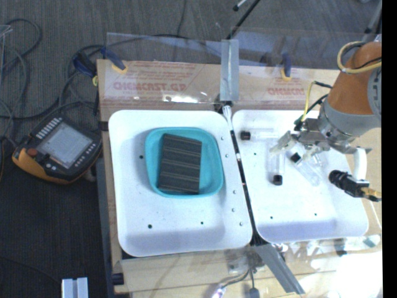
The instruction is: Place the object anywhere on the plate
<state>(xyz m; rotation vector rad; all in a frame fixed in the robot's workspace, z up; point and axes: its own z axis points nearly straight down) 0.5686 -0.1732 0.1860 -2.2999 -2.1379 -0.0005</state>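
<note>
A: Over the right bin (310,219), at about three o'clock in the view, the gripper (299,146) hung low above the white floor. Where was the object?

B: On the plate. The dark ribbed block (180,163) lay flat in the teal plate (213,179), roughly centred, in the left bin (130,222), at nine o'clock from the arm.

A: So the placing looked done?

B: By my reading, yes. The block sat well inside the rim, touching nothing else.

A: And the jaws?

B: They stood spread, with nothing between them that I could make out. Small clear pieces with black caps (276,179) lay just beside them, too faint to name.

A: How should the step have been handled well?

B: I judged it a matter of leaving the plate alone. Any move should have risen straight up first, clear of the divider (239,166) between the bins, so nothing got dragged toward nine o'clock and nudged the block.

A: Any risk?

B: The loose clear pieces beneath the jaws could have caught on a low sweep.
</note>
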